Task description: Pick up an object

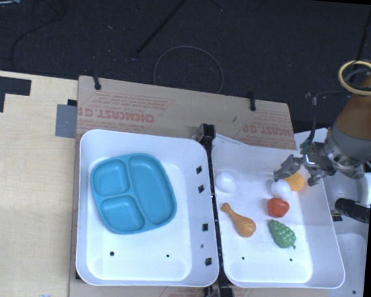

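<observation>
Seemingly spread open, the gripper hovers over the orange piece and white egg, grasping nothing.

I see dark carpet behind the bench — cables strewn across it — and pale wood tabletop on the left.

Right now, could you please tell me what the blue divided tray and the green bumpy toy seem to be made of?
The blue divided tray looks like moulded plastic: uniform colour, soft sheen, rounded compartments. The green bumpy toy is probably plastic or rubber, with an even colour; too small to be sure.
</observation>
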Controlling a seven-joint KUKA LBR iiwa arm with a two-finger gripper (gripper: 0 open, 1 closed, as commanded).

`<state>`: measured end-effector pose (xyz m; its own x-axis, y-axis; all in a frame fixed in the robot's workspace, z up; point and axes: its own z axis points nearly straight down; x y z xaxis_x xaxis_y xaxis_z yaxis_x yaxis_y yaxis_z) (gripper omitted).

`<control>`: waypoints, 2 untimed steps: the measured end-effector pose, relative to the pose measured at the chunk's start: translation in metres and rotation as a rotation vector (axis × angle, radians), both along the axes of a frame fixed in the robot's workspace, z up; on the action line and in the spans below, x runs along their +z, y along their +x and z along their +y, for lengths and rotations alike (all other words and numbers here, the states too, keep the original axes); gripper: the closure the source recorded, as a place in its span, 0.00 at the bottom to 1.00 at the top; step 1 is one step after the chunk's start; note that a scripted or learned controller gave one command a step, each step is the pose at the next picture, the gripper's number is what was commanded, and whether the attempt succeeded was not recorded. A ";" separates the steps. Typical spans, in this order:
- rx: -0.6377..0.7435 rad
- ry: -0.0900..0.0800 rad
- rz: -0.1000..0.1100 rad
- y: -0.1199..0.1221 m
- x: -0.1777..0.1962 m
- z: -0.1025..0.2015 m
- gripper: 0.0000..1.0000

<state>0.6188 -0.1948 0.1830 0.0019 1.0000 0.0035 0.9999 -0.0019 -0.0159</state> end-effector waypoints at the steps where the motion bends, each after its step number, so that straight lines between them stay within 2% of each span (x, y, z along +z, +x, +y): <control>1: 0.002 -0.003 -0.013 0.003 0.009 0.000 0.00; 2: 0.002 -0.002 -0.009 0.002 -0.055 0.001 0.00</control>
